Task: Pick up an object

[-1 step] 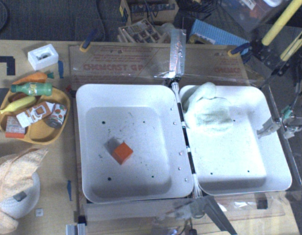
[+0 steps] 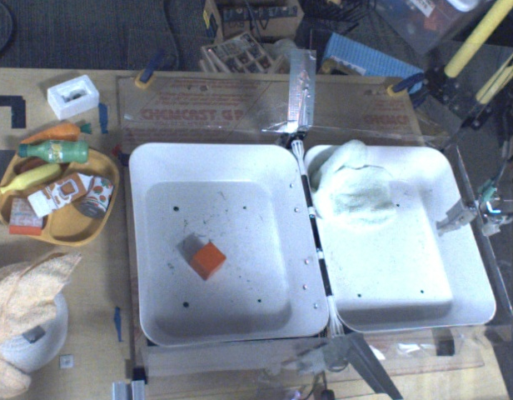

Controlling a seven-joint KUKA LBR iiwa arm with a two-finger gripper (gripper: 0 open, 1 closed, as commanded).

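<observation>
While the gripper (image 2: 483, 208) is cut off, its grip unclear, an orange block (image 2: 209, 260) sits untouched.

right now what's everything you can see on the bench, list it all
orange block: one, orange, left bin floor, near the middle
white cloth: one, white, crumpled in the right bin's far left corner
left bin: one, white, centre of bench
right bin: one, white, beside the left bin
yellow bowl: one, yellow, far left, holding toy food and packets
green bottle: one, green, on the bowl's far rim
white box: one, white, far left corner
beige cloth: one, beige, near left corner
gripper: one, metallic, at the right bin's right rim
</observation>
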